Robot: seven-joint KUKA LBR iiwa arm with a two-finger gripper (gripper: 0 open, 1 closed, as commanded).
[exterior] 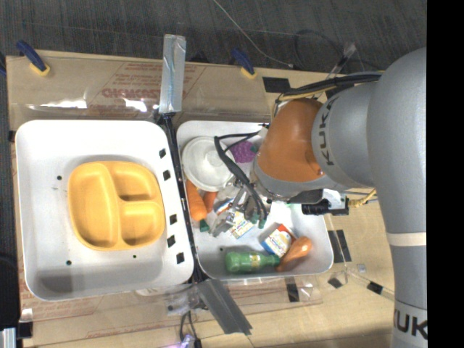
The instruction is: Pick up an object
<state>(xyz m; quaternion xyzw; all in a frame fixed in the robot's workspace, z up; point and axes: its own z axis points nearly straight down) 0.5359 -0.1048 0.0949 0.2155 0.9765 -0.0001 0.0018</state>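
Bins: two, white, side by side; left bin at frame left, right bin at centre-right.
Left bin contents: one yellow divided tray, with bare floor all round it.
Right bin contents: one white bowl, one orange carrot, one green bottle, one small carton, one orange-red sausage shape, something purple partly hidden under the arm.
Gripper: low in the right bin's middle, over a small cluttered item; whether the fingers are spread or closed, cannot tell.
Open room: crowded; items lie along the bin's lower wall.
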